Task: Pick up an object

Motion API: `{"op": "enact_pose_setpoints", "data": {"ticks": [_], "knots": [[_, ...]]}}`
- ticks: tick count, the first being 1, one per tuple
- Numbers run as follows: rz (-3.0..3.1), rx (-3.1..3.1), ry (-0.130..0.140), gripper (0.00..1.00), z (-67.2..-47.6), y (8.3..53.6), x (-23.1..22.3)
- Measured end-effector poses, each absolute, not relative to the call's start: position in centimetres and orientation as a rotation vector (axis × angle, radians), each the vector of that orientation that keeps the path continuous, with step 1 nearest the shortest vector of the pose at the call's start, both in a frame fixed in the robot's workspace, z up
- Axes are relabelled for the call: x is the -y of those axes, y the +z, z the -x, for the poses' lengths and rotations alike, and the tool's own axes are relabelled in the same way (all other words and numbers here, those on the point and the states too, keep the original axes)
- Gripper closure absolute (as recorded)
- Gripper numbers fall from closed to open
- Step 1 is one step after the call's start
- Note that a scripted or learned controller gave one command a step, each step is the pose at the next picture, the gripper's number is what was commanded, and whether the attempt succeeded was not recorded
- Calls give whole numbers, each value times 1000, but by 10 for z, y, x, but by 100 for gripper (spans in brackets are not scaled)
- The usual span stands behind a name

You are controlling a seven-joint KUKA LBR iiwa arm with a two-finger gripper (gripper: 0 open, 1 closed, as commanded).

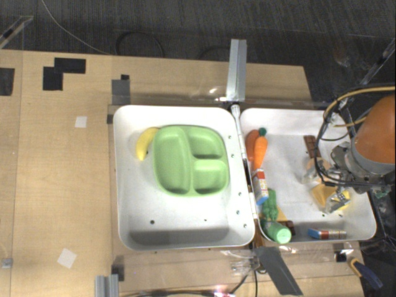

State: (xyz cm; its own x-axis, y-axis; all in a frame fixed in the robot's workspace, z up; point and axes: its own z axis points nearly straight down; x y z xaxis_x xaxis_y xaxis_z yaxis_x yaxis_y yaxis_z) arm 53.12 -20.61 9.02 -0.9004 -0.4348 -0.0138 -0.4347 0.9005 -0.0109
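two shallow white bins sit side by side on a wooden bench. the left bin [130,184] holds a green divided plate [189,159], lying flat in the far half, and a banana [145,142] tucked against the plate's left edge, partly under it or just touching it.

the right bin [291,122] holds the smaller things. along its left wall a carrot [258,150] with a green tip points far, just beside an orange-brown piece that i cannot make out. nearer along the same wall lies a small tube or marker with red and blue on it [261,187], and nearer still a green bottle [275,223] lies on its side in the near left corner. a marker [327,233] with a blue and red end lies along the near wall. a small brown block [309,146] lies toward the far right part of the bin floor.

the arm [378,138] reaches in from the right, its orange band over the bin's right edge. the gripper [331,193] hangs low over the right side of the right bin, close above a yellowish object [322,195]. wires and metal parts crowd the fingers, and i cannot tell whether they are spread or closed, nor whether they touch the yellowish object.
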Motion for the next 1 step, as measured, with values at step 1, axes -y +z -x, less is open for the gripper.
{"op": "enact_pose_setpoints", "data": {"ticks": [1], "knots": [[681, -3048, -13, 0, -501, 90, 206]]}}
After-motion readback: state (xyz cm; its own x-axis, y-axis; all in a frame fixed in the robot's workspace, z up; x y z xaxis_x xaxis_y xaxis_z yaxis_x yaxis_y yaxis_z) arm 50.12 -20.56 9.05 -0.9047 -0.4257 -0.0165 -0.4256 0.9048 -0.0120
